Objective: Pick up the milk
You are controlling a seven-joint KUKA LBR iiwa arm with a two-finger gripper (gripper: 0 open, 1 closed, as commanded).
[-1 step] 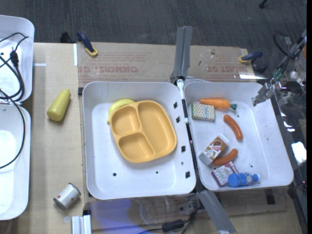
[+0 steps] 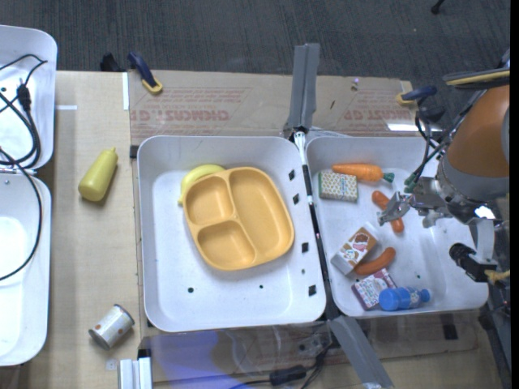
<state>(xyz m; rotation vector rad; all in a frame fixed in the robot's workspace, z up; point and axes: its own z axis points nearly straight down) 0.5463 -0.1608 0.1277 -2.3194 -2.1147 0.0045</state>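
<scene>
Camera view is showing the worktop (image 2: pixel 89 241) carrying two white bins. Left bin (image 2: pixel 162 298) is holding a yellow divided plate (image 2: pixel 238 217). Right bin (image 2: pixel 438 294) is the landmark: the arm (image 2: pixel 482 144) is reaching over its right side, tool (image 2: pixel 397 209) hanging above its middle, fingers spread, pinching nothing. Milk carton (image 2: pixel 354 250) is lying tilted near the bin's centre, lower left of the tool, apart from it. Blue bottle (image 2: pixel 403 299) is lying at the bin's front.

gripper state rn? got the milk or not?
Gripper: cannot be told whether open or closed; nothing visible in it. It sits in the right bin over the small carrot. Milk carton lies apart from it on the bin floor.
</scene>
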